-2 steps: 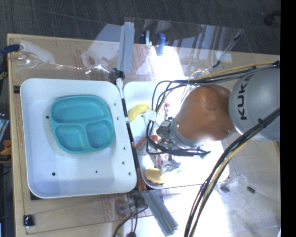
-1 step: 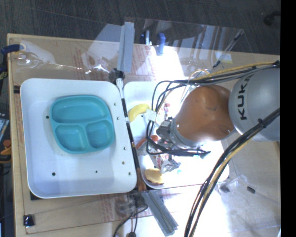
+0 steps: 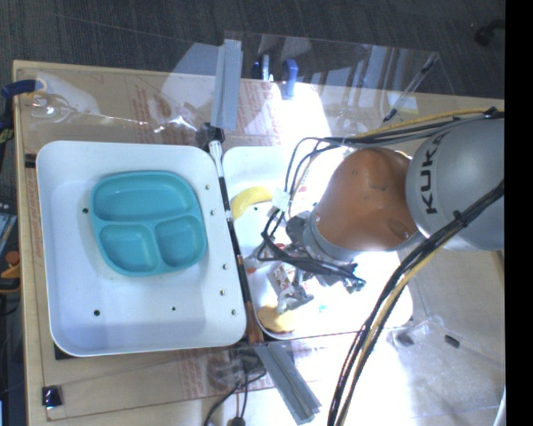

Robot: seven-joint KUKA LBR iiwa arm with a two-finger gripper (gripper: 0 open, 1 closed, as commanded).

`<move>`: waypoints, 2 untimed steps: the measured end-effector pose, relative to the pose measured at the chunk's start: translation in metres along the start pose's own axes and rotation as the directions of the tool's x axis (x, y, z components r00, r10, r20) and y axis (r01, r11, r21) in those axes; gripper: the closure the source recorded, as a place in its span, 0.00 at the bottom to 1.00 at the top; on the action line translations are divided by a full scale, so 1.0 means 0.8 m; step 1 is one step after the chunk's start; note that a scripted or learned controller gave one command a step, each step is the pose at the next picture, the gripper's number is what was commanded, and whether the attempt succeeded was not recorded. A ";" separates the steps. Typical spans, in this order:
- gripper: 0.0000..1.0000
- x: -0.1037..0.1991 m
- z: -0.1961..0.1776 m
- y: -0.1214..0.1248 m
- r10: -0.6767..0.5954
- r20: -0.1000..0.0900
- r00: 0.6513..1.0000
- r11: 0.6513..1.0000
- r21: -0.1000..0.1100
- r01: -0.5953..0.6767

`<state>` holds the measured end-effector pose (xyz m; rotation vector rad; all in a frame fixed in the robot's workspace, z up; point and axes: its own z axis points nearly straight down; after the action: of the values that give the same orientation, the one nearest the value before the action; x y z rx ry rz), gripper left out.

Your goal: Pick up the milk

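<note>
Looking down, you see the arm (image 3: 373, 204) covering much of the right bin (image 3: 249, 160); whether its jaws are spread, you cannot tell. A yellow banana (image 3: 249, 201) lies above-left of them. The milk cannot be made out. Left bin (image 3: 62, 238) holds a teal tray (image 3: 149, 222). Both sit on the desk (image 3: 115, 96).

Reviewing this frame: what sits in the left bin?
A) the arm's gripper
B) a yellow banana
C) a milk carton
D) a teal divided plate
D: the teal divided plate with three compartments lies in the left bin, while the arm reaches into the right bin.
</note>
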<state>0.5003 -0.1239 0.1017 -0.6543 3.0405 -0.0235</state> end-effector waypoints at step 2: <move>0.00 0.008 -0.002 0.000 -0.445 -0.008 0.895 0.895 0.014 0.445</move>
<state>0.4947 -0.1264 0.1031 -1.3338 2.8148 -0.0597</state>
